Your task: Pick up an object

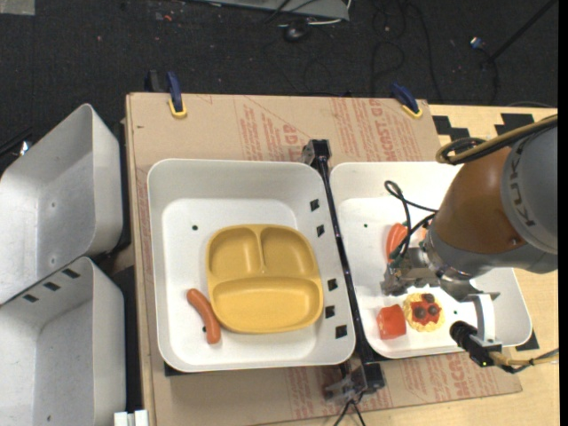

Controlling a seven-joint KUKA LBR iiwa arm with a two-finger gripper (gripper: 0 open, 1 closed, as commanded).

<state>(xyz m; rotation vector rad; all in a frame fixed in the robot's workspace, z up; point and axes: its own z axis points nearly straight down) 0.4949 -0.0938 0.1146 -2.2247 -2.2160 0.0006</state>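
Note:
In the right bin (368,204), my gripper (401,278) hangs low over the middle of the floor, under the arm's orange band (479,211). An orange, carrot-like piece (396,236) lies just behind the gripper, partly covered by cables. A red block (391,320) sits in front of it, near the bin's front wall. Beside the block lies a small yellow tart with dark berries (423,311), just below and to the right of the gripper. Nothing shows between the fingers.
The left bin (169,238) holds a yellow divided plate (264,278) and a reddish sausage (204,315) at its front left. A black divider (335,256) runs between the bins. Two more white bins (53,202) stand off the bench to the left.

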